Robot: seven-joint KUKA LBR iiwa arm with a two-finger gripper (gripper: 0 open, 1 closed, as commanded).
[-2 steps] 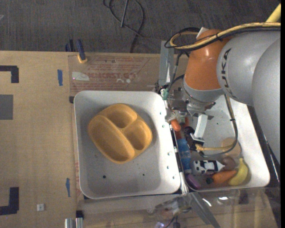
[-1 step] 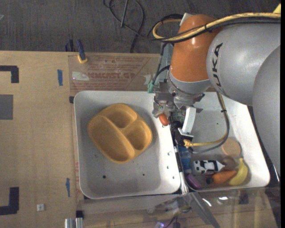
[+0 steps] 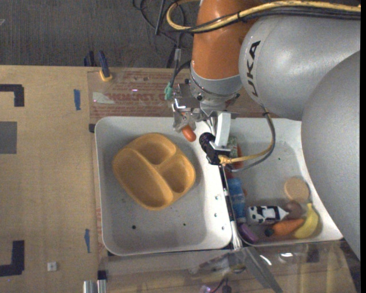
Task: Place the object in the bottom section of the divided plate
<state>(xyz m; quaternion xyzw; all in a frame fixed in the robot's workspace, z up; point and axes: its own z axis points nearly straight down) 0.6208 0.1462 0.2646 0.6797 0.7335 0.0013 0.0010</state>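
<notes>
Wooden bench [image 3: 46,171], light tan, with black corner marks and bits of blue tape on it. Two shallow white bins sit directly on it, side by side, edges touching. Left bin [image 3: 114,229] sits near the middle of the bench; right bin [image 3: 269,177] is just beside it. A brown cardboard sheet [image 3: 131,94] lies behind the left bin.

The bulky, glossy grey KUKA arm [image 3: 309,63] bears black lettering and a broad orange band [image 3: 216,40] above its ribbed metal wrist; yellow and black cables [image 3: 251,11] run across the band.
</notes>
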